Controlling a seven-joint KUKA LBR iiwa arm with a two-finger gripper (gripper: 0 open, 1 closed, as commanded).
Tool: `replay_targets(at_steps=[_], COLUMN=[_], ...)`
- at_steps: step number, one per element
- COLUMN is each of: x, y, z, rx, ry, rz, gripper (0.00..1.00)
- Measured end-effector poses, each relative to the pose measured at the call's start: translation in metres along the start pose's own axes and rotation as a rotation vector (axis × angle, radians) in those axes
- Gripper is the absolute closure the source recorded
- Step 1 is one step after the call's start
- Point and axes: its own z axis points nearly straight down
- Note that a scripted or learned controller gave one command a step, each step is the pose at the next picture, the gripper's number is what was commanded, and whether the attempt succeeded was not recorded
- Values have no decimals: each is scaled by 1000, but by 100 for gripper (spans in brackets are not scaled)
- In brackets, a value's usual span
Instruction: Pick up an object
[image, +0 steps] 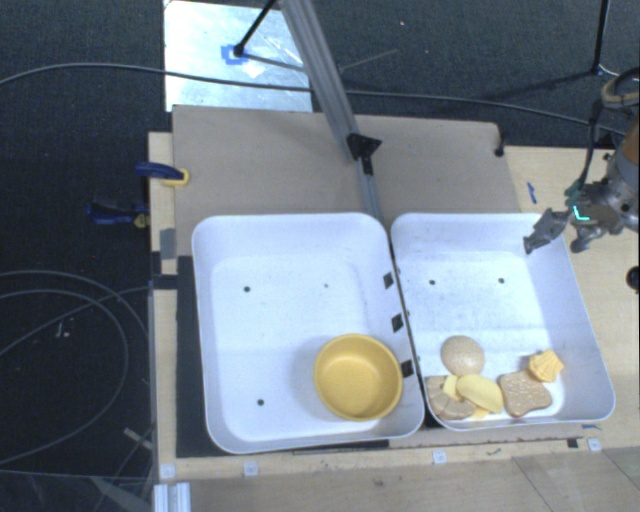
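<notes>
Your overhead lighting is bright and even, slightly cool in tone. Both white bins, left bin and right bin, sit close to overexposure; you lose surface texture on their floors. Shadows are soft and short: note the faint one under the yellow bowl. A shiny floor patch at top glares strongly. The dark carpet reads underexposed and grainy. Focus is moderate overall; the small food pieces look soft, and fine edges are slightly smeared.
</notes>
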Motion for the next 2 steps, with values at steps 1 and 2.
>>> replay_targets(at_steps=[1,2], x=[0,-1], y=[0,-1], z=[0,62], rx=[-1,4], ry=[0,1], rz=[0,4], gripper=[0,0])
